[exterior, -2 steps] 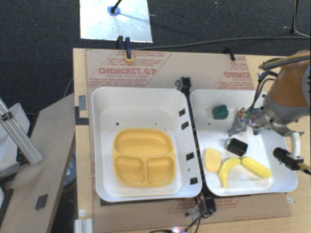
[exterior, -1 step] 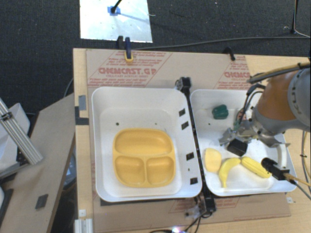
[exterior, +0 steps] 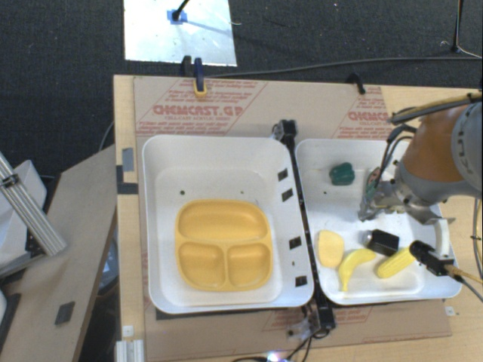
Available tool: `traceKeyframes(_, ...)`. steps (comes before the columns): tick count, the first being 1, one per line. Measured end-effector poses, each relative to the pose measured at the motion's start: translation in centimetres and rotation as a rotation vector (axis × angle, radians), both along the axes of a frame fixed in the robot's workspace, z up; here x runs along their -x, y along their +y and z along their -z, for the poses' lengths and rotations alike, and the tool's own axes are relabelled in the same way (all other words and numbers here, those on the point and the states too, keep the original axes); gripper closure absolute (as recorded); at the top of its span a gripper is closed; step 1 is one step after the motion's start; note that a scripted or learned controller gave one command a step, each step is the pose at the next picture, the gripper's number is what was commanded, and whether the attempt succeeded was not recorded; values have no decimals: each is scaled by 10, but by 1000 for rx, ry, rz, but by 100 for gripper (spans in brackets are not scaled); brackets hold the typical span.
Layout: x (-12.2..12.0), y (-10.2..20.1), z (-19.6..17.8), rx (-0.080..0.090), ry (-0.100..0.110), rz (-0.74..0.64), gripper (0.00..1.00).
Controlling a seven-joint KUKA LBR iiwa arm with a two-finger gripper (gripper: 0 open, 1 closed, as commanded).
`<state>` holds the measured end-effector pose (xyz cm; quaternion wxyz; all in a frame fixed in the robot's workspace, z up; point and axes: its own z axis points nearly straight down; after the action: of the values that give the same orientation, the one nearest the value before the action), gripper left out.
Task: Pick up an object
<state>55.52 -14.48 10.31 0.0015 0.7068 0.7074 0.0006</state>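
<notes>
The right bin [exterior: 423, 292] holds a green lump [exterior: 342, 173] near its back. A pale yellow flat piece [exterior: 330, 249], a yellow banana [exterior: 353, 265] and a yellow corn cob [exterior: 395, 263] lie along its front. A small black block [exterior: 383, 241] rests just behind the banana and the corn. My gripper [exterior: 368, 206] hangs low over the middle of this bin, right of the green lump and just behind the black block. Nothing shows in its grasp.
The left bin [exterior: 162, 202] holds a yellow divided tray [exterior: 224, 243]. A black divider [exterior: 296, 210] with clips runs between the two bins. The arm [exterior: 441, 157] covers the right bin's far right side.
</notes>
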Motion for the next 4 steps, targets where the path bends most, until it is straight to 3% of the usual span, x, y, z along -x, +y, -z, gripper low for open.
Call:
traceKeyframes(3, 4, -1, -142, 0, -1, -4, 100)
traceKeyframes(4, -15, 47, -149, -2, -1, -8, 100)
